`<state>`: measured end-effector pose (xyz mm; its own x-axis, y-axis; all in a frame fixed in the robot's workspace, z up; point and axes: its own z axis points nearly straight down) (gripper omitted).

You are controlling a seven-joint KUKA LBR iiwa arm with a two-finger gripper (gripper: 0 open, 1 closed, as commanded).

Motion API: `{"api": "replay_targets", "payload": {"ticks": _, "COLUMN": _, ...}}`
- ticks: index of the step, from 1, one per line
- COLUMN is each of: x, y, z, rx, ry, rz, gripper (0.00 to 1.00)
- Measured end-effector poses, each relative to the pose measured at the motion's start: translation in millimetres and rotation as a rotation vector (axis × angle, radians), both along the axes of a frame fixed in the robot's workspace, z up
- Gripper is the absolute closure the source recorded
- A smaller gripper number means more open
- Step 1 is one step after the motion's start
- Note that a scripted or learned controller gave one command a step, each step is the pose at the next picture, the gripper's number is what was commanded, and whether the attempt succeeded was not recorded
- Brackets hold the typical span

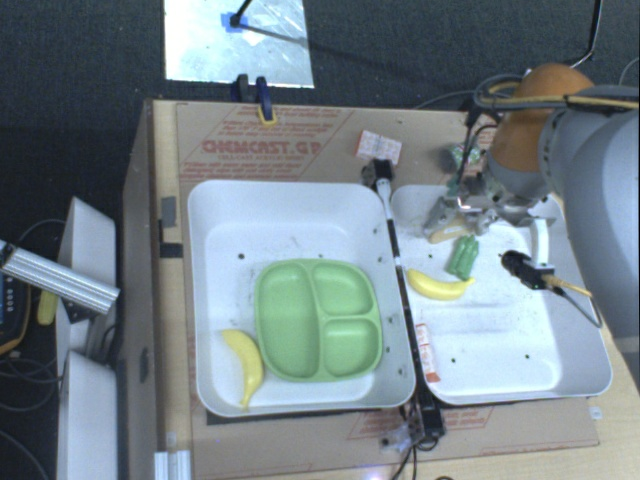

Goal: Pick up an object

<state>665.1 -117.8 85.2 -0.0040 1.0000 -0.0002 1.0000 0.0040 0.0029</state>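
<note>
Green bottle-shaped toy [463, 256] lies just in front of the gripper [462, 213], close under it in the right bin [520, 368]; from where I stand I cannot tell whether the gripper is spread or closed, and nothing is seen in its hold. A yellow banana [438, 285] rests just beyond the toy, nearer the bin's inner wall. Further left of the gripper, the left bin [290, 203] holds a green divided plate [318, 318] with a second banana [245, 363] beside it. Both bins sit on a printed cardboard sheet [260, 143], a blue clamp [263, 93] at its far edge. Dark carpet [80, 48] surrounds the bench, with a silver sheet [235, 28] lying on it.
</note>
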Motion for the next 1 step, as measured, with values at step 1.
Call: {"api": "replay_targets", "payload": {"ticks": 1, "x": -3.3, "y": -0.4, "z": 9.0, "rx": 0.005, "ry": 0.019, "rz": 0.001, "gripper": 1.0}}
